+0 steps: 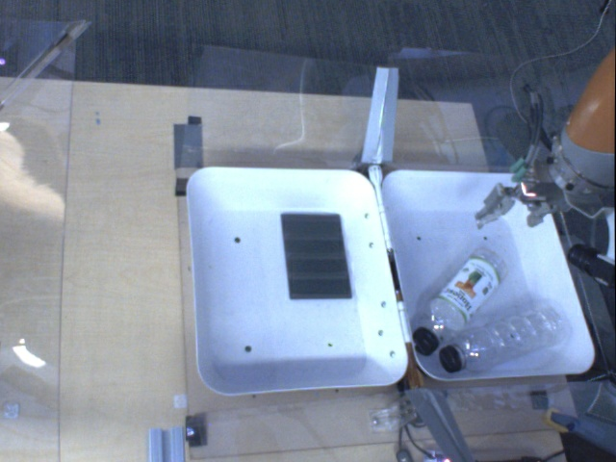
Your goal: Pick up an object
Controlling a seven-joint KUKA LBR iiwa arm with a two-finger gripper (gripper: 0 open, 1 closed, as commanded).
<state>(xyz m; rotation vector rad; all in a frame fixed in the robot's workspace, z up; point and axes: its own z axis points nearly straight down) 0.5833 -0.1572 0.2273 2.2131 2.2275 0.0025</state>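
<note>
Bottles lie in the right bin (539, 258), two of them, both clear plastic with black caps, down in its near left corner. One bottle with a label (465, 293) lies on its side at a slant, its cap toward the near left and its base pointing up toward the far right. The label wraps its middle, white with an orange and green picture on it; the print is too small to read from where I stand. The second, a ribbed bottle (505, 338), has no label and is hard to make out against the white floor of the bin. It lies just beside the first, nearer the front rim, its cap close to the other cap.

Over the far right part of the same bin hangs the gripper (513, 207), at the end of the grey arm with its orange band (592, 114). Its jaws are apart with nothing between them, well apart from both bottles.

In the left bin (221, 287) a dark flat rectangular pad (316, 255) lies near the middle, with faint lines across it. Both bins sit side by side on the pale wooden worktop (106, 277).
</note>
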